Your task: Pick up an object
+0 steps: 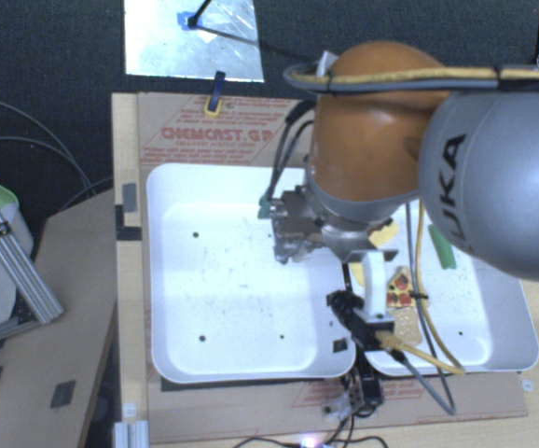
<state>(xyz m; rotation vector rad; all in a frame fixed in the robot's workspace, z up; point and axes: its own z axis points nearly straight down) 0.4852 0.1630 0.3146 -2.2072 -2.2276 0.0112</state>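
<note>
Approach seems the step in hand: the gripper (291,234) hangs over the left bin (204,283), I cannot tell its jaw gap, and next it needs an object squarely beneath.

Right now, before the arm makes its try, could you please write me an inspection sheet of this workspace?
Surface: left bin and right bin, both white, on printed cardboard.
Job's things: in the right bin, a green piece, a yellow piece and a red-and-yellow piece; the arm hides part of this bin.
Clutter: small dark specks on the left bin's floor.
Tool: tool hangs over the left bin's right side; its grip cannot be judged.
Cables: yellow cable runs across the orange band.
Surroundings: silvery sheet, metal frame, dark carpet.
</note>
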